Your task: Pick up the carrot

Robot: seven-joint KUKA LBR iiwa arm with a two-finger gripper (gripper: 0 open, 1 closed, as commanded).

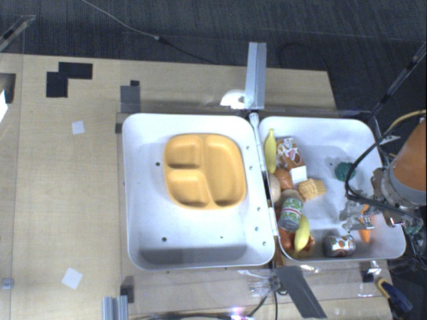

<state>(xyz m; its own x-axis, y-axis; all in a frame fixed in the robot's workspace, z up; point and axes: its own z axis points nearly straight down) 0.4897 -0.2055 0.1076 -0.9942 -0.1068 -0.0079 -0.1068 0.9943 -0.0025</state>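
Note:
The carrot [365, 233] is a small orange piece near the front right corner of the right bin [320, 129]. My gripper [357, 217] hangs right over it, reaching in from the right edge, and partly covers it. Orange also shows through the gripper's metal parts, so I cannot see whether the carrot is held or just lying beneath. The arm's orange band [410, 155] rises above the wrist at the far right.
A silver and red can [339, 245] lies just left of the carrot. Along the bin's left side lie a banana [269, 151], a snack packet [289, 152], a corn cob [311, 189] and a green-labelled can [291, 212]. A teal object [342, 172] sits behind the gripper. The left bin [140, 199] holds a yellow divided plate [203, 170].

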